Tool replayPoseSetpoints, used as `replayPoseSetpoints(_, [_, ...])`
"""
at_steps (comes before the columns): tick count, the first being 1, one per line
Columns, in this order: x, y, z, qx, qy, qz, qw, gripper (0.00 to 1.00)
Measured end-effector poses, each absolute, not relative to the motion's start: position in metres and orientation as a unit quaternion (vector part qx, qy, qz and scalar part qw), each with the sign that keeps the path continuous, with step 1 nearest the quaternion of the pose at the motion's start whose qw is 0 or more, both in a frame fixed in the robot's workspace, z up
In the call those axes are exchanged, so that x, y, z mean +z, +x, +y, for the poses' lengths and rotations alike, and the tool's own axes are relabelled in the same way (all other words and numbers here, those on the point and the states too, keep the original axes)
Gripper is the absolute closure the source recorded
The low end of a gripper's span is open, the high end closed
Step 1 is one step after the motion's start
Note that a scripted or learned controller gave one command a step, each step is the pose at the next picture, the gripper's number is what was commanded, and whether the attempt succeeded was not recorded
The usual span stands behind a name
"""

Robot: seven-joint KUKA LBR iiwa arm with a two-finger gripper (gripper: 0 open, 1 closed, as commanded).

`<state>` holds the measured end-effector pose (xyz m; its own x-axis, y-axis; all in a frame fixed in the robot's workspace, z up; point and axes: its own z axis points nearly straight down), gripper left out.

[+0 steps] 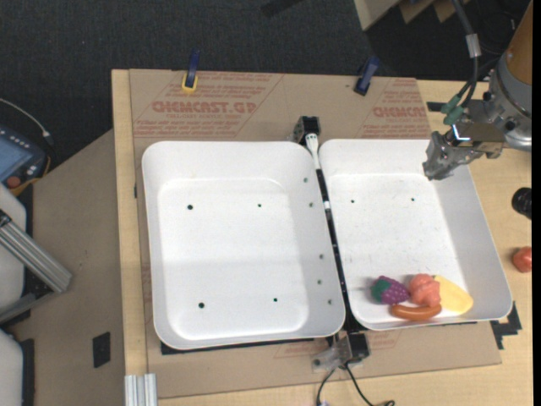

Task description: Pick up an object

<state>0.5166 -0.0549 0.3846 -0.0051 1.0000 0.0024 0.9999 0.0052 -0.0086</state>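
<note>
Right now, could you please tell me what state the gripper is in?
Gripper: cannot be told; it hangs over the right white bin's far corner, nothing seen in it.

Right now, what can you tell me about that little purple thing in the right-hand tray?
The purple thing looks like a small toy bunch of grapes, knobbly and probably plastic. It lies in the near corner of the right tray, at the left end of a cluster, touching an orange-red lump and close to a curved orange piece. The pincer hangs well away, at the tray's far edge.

The arm (514, 74) is grey metal with a black cable, a teal fitting, and a small grey metal pincer (439, 166).
</note>
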Motion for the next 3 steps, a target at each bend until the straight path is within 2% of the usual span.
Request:
replayPoseSetpoints(1, [0.266,0.539,-0.018,0.0042,-0.706,-0.708,0.005,1.0])
replayPoseSetpoints(2, [0.233,0.556,0.015,0.0017,-0.706,-0.708,0.003,1.0])
replayPoseSetpoints(3, [0.213,0.575,0.071,-0.0007,-0.705,-0.709,0.001,1.0])
